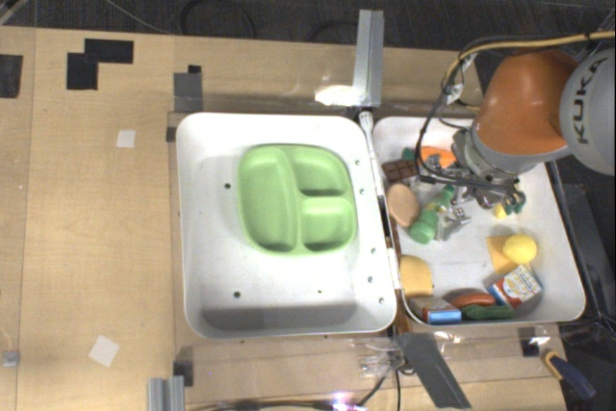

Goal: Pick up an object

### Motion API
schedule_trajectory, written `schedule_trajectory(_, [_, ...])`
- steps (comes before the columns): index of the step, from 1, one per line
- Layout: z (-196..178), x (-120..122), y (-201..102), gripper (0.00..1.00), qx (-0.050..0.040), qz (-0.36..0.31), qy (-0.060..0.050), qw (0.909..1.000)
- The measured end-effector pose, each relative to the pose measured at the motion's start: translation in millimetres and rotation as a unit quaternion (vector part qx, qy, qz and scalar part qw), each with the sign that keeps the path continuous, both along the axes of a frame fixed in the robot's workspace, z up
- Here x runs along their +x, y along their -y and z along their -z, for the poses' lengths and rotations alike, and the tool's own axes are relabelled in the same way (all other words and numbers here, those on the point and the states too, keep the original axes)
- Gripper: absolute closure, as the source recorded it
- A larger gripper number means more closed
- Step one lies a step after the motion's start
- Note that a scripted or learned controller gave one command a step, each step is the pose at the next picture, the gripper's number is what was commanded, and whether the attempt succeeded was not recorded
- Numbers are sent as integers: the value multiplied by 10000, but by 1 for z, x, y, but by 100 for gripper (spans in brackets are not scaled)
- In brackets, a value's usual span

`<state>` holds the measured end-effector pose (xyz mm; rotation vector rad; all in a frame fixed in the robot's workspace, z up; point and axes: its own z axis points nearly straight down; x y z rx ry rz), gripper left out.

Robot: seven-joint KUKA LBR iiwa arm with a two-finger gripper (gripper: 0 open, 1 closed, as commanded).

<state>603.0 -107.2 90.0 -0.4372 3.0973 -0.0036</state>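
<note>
Spanning most of the view, the tan surface (87,236) carries two shallow white bins side by side. Left bin (207,303): a green divided tray (294,197) lies near its middle, upside unclear, with three compartments visible. Right bin (568,289): a cluster of small objects. Arm (525,106): grey with an orange band, entering from the right and hanging over the upper half of the right bin. Claw (452,212): pointing down among the objects just beside a green item (423,228); whether it is open or closed cannot be told, and nothing can be seen held in it. Objects in the right bin, roughly by size: a tan oval piece (402,204) against the left wall; a yellow-tan piece (416,276) below it; a yellow ball (521,249) resting on an orange-yellow block (500,252) toward the right; a small printed carton (521,285) just below the ball; a red item (471,298), a dark green item (489,312) and a blue item (444,315) lined along the lower wall; an orange item (435,156) and a brown piece (397,170) near the upper left corner.
</note>
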Motion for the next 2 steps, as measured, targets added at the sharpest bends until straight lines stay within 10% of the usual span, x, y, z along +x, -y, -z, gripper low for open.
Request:
schedule_trajectory(1, [-1, -46, -10, 0, -26, -1204, 39, 9927])
schedule_trajectory(2, [-16, -41, -12, 100, -30, -1212, 123, 9925])
